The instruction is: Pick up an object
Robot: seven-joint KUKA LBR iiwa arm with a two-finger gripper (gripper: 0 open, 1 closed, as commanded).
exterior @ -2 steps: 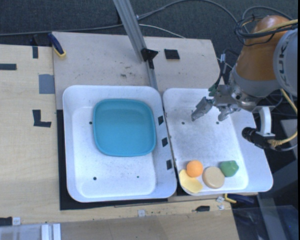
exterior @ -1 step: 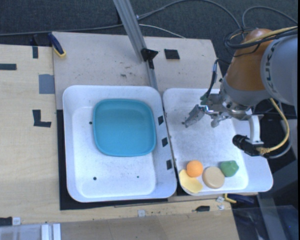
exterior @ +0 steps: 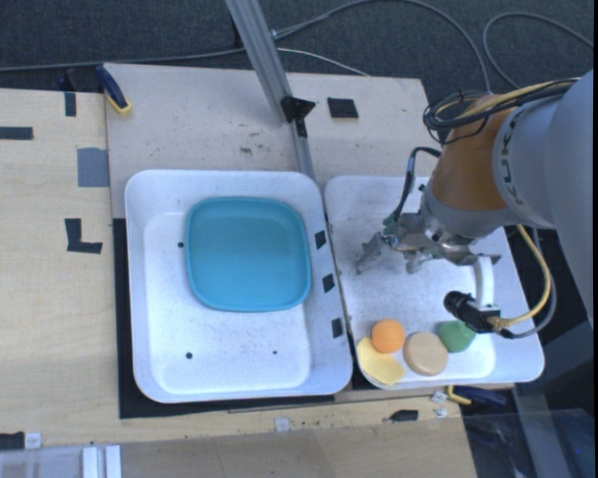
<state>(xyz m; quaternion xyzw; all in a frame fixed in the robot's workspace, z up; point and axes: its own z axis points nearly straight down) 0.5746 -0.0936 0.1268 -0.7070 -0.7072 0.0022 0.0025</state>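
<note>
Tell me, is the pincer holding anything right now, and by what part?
Nothing is held. The pincer hangs open over bare floor of the right bin, apart from the orange ball and the other pieces at the near edge.

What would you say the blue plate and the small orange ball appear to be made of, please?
The blue plate in the left bin looks like moulded plastic with a smooth, matte finish: even turquoise colour, rounded corners, a soft raised rim, no glare. The orange ball in the right bin looks like matte foam or soft plastic, uniformly coloured without shine; the view is too small to settle which.
</note>
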